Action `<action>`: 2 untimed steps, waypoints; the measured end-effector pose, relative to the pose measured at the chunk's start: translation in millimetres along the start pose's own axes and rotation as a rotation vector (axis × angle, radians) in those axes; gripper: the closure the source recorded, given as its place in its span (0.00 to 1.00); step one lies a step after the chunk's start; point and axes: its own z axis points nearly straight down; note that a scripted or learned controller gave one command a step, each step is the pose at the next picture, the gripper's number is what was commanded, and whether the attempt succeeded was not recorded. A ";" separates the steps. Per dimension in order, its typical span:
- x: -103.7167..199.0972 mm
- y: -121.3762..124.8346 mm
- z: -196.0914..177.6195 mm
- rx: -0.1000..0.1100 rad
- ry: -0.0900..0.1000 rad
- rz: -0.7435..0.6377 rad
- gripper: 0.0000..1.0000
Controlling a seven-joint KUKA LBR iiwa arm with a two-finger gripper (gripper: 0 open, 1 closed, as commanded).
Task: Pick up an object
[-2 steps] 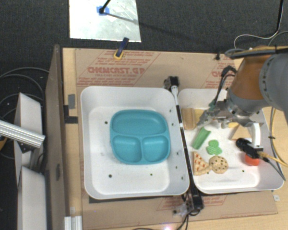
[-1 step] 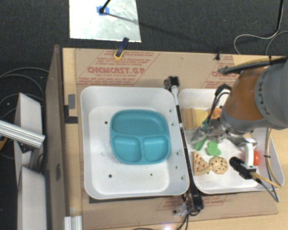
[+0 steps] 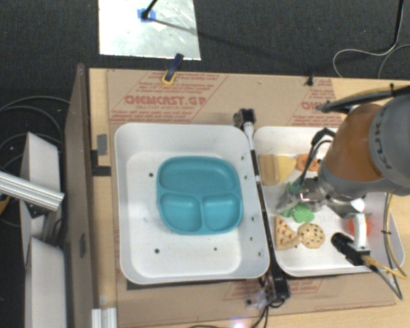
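Left white bin (image 3: 140,251), holding a teal three-compartment plastic tray (image 3: 198,194) with open floor all round; right white bin (image 3: 280,139), crowded: round chocolate-chip cookie (image 3: 311,236), green toy (image 3: 302,214) (under the gripper (image 3: 295,195), jaw state indiscernible).

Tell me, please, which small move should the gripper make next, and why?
Probably lower straight down a little: the gripper hangs in the right bin just above the green toy, with nothing visibly between its fingers. Whether they are open is unclear.
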 end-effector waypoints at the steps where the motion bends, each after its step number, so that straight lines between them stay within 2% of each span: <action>1: 0.9 2.5 -11.4 -0.006 0.001 -0.002 1.00; 2: 57.1 36.3 -106.2 -0.014 0.001 -0.010 1.00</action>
